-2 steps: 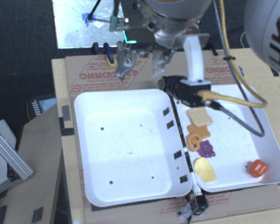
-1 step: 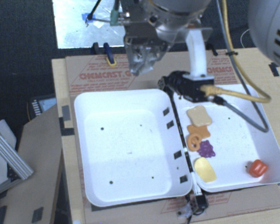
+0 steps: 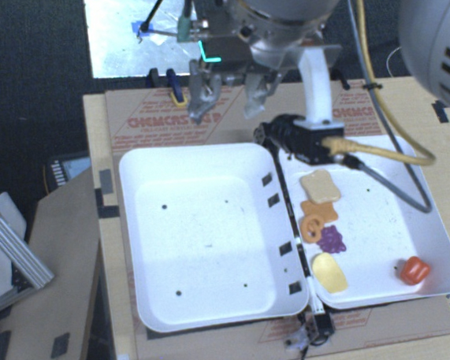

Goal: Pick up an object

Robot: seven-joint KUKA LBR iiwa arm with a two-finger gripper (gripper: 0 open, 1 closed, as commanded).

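Note:
My gripper [image 3: 228, 101] hangs high above the back edge of the left bin [image 3: 146, 222], its two grey fingers [image 3: 201, 100] spread apart with nothing between them. In the right bin [image 3: 436, 234] lie several small items along its left side: a tan bread slice [image 3: 321, 186], an orange pretzel-like piece [image 3: 314, 220], a purple grape cluster [image 3: 332, 239] and a yellow lemon-shaped piece [image 3: 328, 272]. A red-orange pepper [image 3: 413, 270] rests near the front right corner.
A black fitting [image 3: 300, 140] with a yellow hose [image 3: 389, 155] reaches over the back of the right bin. A black hinged divider [image 3: 291, 224] runs between the bins. Brown cardboard [image 3: 148, 123] lies under them.

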